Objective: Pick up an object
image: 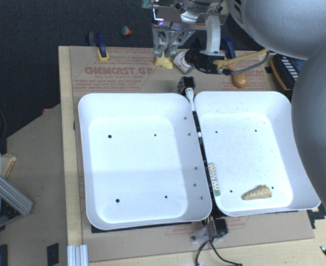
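The flat tan cardboard-covered bench top (pixel 124 73) carries red printed lettering along its far strip. On it sit two shallow white plastic bins side by side: the left white bin (pixel 85 148) and, touching it along a black seam, the right white bin (pixel 284 143). Beyond the left bin's far left corner, a blue-and-yellow clamp (pixel 101 47) grips the bench edge. Beyond the seam between the bins lies a small yellow block (pixel 164 62). Past the right bin's far rim rests a small orange-brown ball (pixel 239 80). Near the bins' front edge, a black cable (pixel 215 248) trails off.
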You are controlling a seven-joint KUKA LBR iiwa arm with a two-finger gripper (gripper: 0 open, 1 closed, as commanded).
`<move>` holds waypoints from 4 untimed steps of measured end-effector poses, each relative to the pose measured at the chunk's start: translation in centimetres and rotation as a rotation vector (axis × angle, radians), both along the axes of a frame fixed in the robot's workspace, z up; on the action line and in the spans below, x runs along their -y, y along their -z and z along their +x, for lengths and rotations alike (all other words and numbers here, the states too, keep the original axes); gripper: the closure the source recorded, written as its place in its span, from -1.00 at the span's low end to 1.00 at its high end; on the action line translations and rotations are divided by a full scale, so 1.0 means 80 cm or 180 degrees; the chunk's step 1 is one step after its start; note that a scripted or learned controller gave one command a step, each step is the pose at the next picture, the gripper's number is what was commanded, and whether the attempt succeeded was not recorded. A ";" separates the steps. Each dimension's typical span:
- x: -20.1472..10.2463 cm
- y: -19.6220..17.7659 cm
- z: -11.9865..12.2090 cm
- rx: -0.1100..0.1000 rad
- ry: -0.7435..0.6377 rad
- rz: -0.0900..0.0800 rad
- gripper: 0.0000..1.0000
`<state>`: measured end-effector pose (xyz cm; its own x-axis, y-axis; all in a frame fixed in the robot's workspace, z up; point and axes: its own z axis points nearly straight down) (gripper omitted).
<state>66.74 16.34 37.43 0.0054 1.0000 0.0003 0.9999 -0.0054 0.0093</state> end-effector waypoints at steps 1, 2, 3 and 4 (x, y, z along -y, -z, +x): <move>-0.014 0.115 -0.033 -0.0068 -0.0015 -0.0007 1.00; 0.086 0.034 -0.069 -0.0010 0.0009 -0.0006 1.00; -0.007 0.131 -0.062 -0.0056 -0.0038 0.0001 1.00; -0.061 -0.055 0.001 0.0033 -0.0033 0.0019 1.00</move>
<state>66.82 21.24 41.80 -0.0049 1.0000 0.0062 0.9998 0.0048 0.0198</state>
